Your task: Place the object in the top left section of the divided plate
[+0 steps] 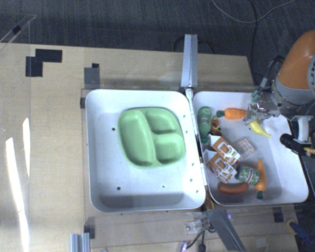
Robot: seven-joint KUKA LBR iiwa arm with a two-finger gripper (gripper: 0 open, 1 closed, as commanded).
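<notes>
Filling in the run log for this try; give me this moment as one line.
arm: over right bin | gripper: beside banana and carrot, grasp unclear | divided plate: left bin, no object in it | stage: pick pending

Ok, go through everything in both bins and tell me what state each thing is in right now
Divided plate: green, flat in the left bin, sections bare.
Gripper: over the right bin, above the banana.
Banana: lying on the bin floor.
Carrot: lying on its side.
Green bottle: lying by the divider.
Cartons: heaped together.
Hot dog: lying at the near edge.
</notes>
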